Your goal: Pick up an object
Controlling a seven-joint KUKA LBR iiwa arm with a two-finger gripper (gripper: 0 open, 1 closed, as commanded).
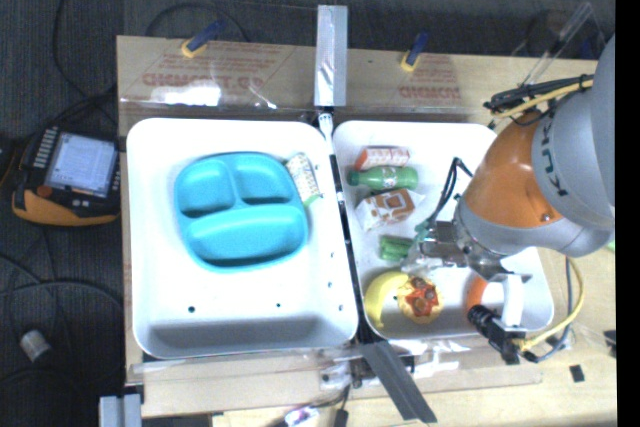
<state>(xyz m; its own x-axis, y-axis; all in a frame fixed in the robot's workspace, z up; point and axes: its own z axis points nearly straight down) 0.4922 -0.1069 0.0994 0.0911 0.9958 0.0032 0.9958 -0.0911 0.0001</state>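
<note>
Green bottle [384, 178] lies crosswise (cap leftward).

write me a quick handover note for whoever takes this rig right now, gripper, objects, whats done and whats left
Gripper: low over the right white bin; open or shut cannot be told, nothing seen held.
Right bin things: yellow round toy with red patch, green bottle, red-and-white packet, brown-and-white carton, small green piece.
Left white bin: blue divided plastic tray, small wrapped packet beside it.
Done: arm is over the objects.
Left: grasp one and lift it.
</note>
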